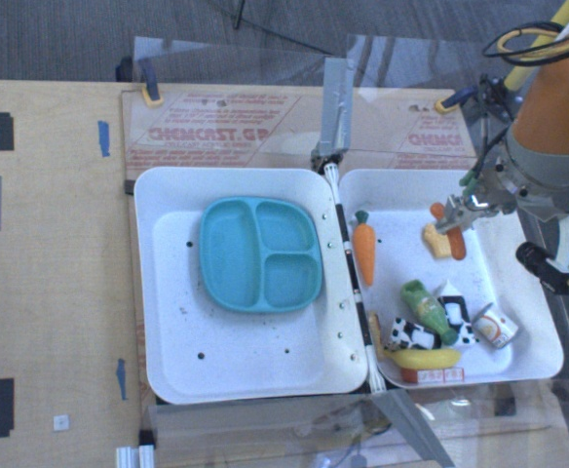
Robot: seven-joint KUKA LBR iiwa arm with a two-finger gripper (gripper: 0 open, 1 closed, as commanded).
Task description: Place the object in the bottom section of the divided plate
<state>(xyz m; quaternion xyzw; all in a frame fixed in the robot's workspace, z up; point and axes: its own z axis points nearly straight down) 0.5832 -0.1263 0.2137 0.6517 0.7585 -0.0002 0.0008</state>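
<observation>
1. Red print on two cardboard sheets (216, 125) behind the bins; the lettering is too blurred to read.
2. Two white bins: left bin (168, 359), right bin (538, 354).
3. One teal divided plate (261, 254), three sections, lying flat in the left bin.
4. One claw (457, 217) over the right bin's upper part; whether its fingers are apart or together cannot be told.
5. One orange-and-yellow object (444, 240) just under the claw.
6. One carrot (363, 247) beside the bins' divider.
7. One green toy (424, 306), one banana (427, 358), one black-and-white toy (413, 335), one small cup (496, 328), clustered low in the right bin
</observation>
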